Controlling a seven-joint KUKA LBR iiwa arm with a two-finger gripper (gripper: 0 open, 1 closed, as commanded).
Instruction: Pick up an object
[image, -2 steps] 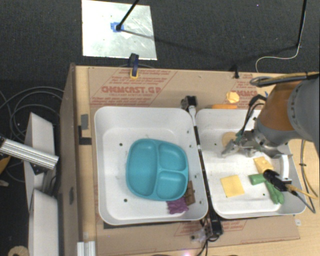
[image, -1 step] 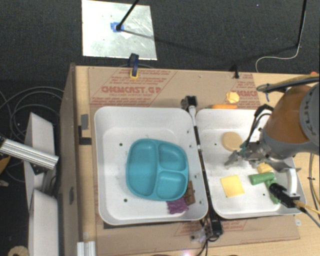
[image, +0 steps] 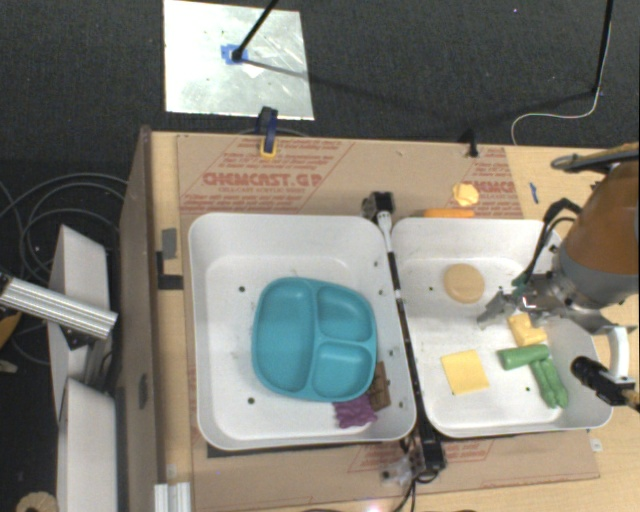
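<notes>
Item: right bin (image: 430, 300), taken as our landmark.

Contents: a tan round disc (image: 464, 282) toward its far side; a flat yellow square (image: 465, 371) near its front; a small yellow block (image: 526, 329) and a green piece (image: 535, 368) at its right side, the two touching or nearly so. We judge any of these a fair candidate for the pick.

Gripper (image: 520, 300): low over the right bin, just beside the yellow block and between it and the tan disc. We see nothing between its fingers; whether they stand apart or together we cannot tell. Its placement suggests the block is the target.

Left of the right bin: the left bin (image: 225, 260), bearing a teal divided plate (image: 313, 338), with a purple item (image: 352, 412) and a brown item (image: 380, 388) at the plate's front edge.

Beyond the right bin: board printed "CHEMCAST GP" (image: 262, 180), partly repeated further right.
</notes>
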